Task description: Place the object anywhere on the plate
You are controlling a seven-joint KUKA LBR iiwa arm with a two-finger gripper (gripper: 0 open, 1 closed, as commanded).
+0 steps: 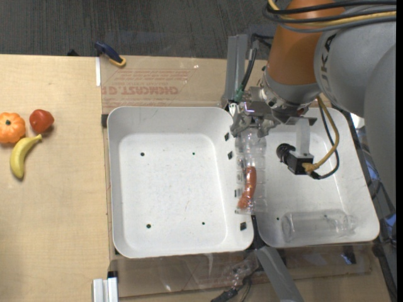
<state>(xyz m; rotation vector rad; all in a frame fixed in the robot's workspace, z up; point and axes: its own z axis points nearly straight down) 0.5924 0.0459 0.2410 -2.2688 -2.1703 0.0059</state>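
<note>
On the bare wooden bench at the far left of the frame lie three toy fruits: one round orange fruit (11, 128), one small red fruit (41, 120) touching it, and one yellow banana (21, 156) just below them. Near the upper left sits one blue-and-yellow clamp (110, 53), beside a flat sheet of brown printed cardboard (146, 82).

There are two shallow white plastic bins. The left bin (126, 168) fills the middle of the frame, and the right bin (352, 200) lies at the lower right.

The one thing to be moved, a short orange-red sausage-shaped object (249, 186), sits at the seam between the bins, on the right bin's left edge. The translucent gripper (249, 162) of the grey-and-orange arm (302, 24) reaches down over it. I cannot tell whether the gripper is apart or clamped on the object.

The object looks light, smooth and probably a little slippery and rounded, so it could roll. A hold across its narrow middle looks safest.

One clear plastic container (315, 224) lies on its side low in the right bin, well apart from the object.
</note>
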